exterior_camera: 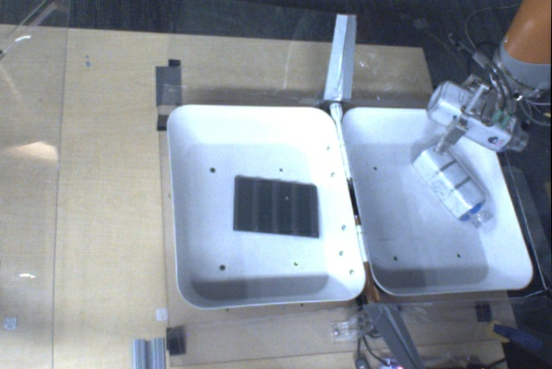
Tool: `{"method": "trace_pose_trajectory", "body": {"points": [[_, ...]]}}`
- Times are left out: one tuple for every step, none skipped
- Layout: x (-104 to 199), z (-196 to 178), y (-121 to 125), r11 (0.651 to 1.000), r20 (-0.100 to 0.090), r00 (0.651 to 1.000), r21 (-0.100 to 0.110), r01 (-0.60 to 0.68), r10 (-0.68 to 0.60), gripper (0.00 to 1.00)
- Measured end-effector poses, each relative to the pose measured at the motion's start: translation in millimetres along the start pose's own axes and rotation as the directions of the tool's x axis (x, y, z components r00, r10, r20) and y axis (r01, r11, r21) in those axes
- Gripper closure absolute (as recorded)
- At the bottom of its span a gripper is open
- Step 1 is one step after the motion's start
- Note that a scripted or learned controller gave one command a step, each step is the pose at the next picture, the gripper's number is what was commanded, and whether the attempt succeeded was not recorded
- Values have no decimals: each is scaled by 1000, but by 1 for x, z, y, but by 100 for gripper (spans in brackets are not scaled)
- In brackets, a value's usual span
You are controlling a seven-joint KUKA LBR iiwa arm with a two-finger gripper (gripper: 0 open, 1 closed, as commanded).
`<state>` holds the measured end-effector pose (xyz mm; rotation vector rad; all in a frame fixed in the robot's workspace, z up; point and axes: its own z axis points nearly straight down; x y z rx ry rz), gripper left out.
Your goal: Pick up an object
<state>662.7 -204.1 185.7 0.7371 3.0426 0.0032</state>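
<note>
A dark ribbed rectangular pad (276,206) lies flat in the middle of the left bin (194,143). My gripper (470,210) hangs low over the right bin (388,264), in its right half, pointing down and to the right. The grey arm with its orange band (530,31) comes in from the upper right. A small blue spot (477,219) shows at the gripper's tip; I cannot tell whether it is part of the gripper or a separate thing. The pad is well to the left of the gripper, across the divider between the bins.
The two white bins sit side by side on a wooden bench (86,186). A metal post (340,57) stands behind the seam between them. Cables (483,40) hang near the arm at the upper right. A clear panel edge (52,1) runs along the far left.
</note>
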Motion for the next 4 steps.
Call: {"method": "trace_pose_trajectory", "body": {"points": [[10, 17, -5, 991, -1, 991, 1, 136, -136, 0], [-1, -59, 0, 926, 0, 926, 2, -376, 376, 0], [-3, -33, 2, 968, -1, 968, 2, -249, 249, 0], [-4, -46, 4, 969, 7, 969, -2, -245, 245, 100]]}}
